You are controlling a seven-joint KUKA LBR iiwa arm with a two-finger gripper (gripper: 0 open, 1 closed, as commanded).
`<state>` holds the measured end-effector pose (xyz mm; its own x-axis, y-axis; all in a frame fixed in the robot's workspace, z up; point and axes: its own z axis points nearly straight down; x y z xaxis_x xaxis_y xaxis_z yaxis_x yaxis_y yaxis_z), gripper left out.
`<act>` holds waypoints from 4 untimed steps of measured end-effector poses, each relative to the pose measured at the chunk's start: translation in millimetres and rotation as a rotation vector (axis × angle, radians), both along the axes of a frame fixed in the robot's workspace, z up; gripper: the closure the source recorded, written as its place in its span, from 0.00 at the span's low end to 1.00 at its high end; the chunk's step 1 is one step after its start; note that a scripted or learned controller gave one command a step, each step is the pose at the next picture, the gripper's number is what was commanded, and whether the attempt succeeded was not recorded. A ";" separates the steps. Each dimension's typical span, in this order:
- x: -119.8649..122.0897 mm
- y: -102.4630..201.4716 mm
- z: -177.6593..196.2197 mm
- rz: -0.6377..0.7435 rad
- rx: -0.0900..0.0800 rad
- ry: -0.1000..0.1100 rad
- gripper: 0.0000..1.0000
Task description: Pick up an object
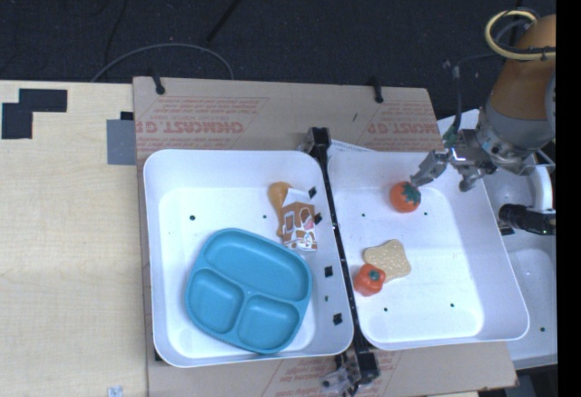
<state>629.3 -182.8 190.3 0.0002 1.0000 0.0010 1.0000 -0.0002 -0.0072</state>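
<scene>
Approach step, by my reading — the gripper (434, 170) hangs low over the far part of the right bin (495, 241), one dark finger slanting down toward the tomato (405, 196). The fingertip looks to end right at the tomato's upper edge; whether it touches, I can't say. Nothing sits between the fingers. Spread or pressed together — can't tell from this angle; only one finger reads clearly, the rest is a tangle of grey metal.

Likely target: that tomato, just below and ahead of the fingertip, red-orange with a green top, resting on the bin floor.

Next move, as I judge it: get the fingers astride the tomato and drop a touch further before closing. It's round and smooth — a glancing close would probably roll it away.

Right bin, further from the tool toward the near side: a tan cracker (388, 257), pale and flat, and touching its corner a second tomato (369, 279).

Left bin (168, 204), across the divider (331, 232) and well apart from the tool: a blue tray (247, 291) with three compartments, a small printed packet (298, 227) by the tray's far edge, and an orange-brown scrap (279, 194) just beyond the packet.
</scene>
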 end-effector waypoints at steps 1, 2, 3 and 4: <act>-5.7 9.3 -58.2 0.000 0.001 0.001 0.00; -6.6 10.5 -105.7 0.000 0.000 -0.001 0.00; -5.7 9.9 -92.6 -0.001 0.000 -0.004 1.00; -6.0 4.3 -48.7 -0.003 -0.002 -0.009 1.00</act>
<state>623.3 -178.6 141.6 0.0028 1.0000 -0.0008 1.0000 -0.0028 0.0014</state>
